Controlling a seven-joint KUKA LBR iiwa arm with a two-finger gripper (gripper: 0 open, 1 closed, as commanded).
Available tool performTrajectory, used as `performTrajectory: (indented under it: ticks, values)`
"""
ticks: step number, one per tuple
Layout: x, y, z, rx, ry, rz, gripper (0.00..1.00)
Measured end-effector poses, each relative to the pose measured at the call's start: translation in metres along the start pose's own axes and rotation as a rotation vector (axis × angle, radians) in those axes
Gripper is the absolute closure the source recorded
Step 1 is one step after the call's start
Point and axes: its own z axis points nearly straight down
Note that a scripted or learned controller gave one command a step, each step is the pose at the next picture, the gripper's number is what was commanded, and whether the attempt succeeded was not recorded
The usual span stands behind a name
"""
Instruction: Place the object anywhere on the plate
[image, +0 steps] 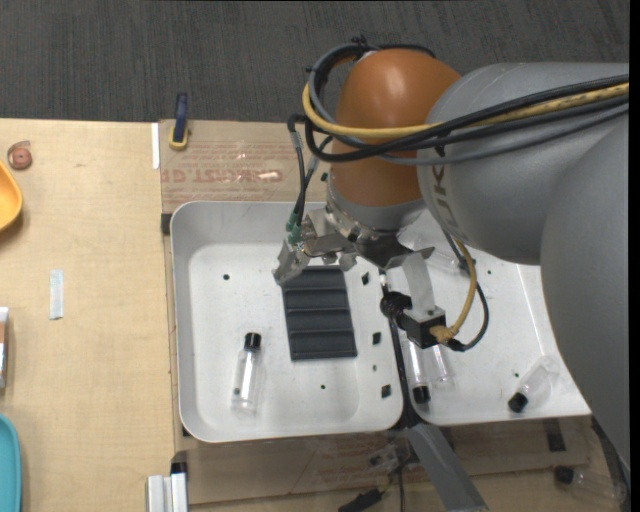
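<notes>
Seen from above at a slant, a wooden bench (90, 330) carries two shallow white bins side by side. The left bin (200, 300) is the landmark here. A grey arm (540, 150) with an orange band (385, 110) reaches in from the right and hangs over this bin's back right part, with black and yellow cables looped around it.

The gripper (318, 252) points down over the bin, just above the far end of a dark ribbed block (320, 315). Whether the gripper is open or closed cannot be told, and nothing can be seen held in it.

The block lies flat on the bin floor, right of the bin's middle, its long side running from back to front. A clear vial with a black cap (245, 370) lies to the left of the block, near the bin's front left part, apart from the block, cap pointing to the back.

In the right bin (500, 300), just past the left bin's right wall, another clear vial (416, 380) lies near the front, and a third vial (530, 388) lies further right.

On the bench to the left of the bin, an orange dish (8, 205) and a blue object (8, 465) are cut by the frame's edge. A blue clamp (180, 118) sits behind the bin.
</notes>
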Motion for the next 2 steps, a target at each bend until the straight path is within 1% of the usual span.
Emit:
performTrajectory:
  ticks: [1,2]
  values:
    - [-0.002,0.0,-0.008,0.003,-0.002,0.002,1.0]
    - [-0.044,0.009,-0.026,-0.003,0.0,-0.026,1.0]
